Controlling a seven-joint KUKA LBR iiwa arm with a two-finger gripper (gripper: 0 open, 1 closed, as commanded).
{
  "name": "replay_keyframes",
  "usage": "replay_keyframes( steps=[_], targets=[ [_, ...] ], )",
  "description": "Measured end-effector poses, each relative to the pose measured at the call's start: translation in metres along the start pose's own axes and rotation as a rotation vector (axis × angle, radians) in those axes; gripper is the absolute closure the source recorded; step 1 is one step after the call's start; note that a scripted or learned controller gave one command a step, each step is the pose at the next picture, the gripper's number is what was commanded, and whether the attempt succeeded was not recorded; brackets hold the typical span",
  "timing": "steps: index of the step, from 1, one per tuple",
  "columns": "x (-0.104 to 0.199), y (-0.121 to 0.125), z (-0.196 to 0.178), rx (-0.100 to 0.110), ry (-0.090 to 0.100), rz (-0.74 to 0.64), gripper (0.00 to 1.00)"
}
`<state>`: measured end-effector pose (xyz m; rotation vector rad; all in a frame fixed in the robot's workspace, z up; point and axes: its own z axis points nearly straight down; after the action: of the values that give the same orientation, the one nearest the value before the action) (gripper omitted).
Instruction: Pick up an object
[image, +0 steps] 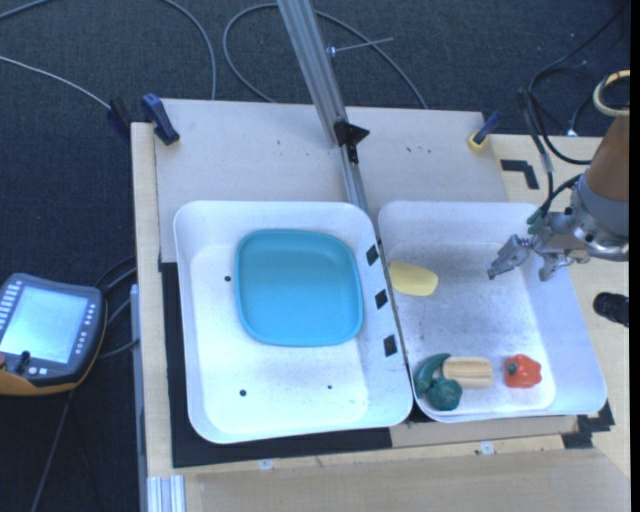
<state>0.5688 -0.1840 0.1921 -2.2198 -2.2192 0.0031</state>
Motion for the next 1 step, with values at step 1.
replay_keyframes(
  steps=[1],
  targets=[
    [0.0074,-0.0028,0.0451,0.0,0.0,-0.001,0.0]
  ],
)
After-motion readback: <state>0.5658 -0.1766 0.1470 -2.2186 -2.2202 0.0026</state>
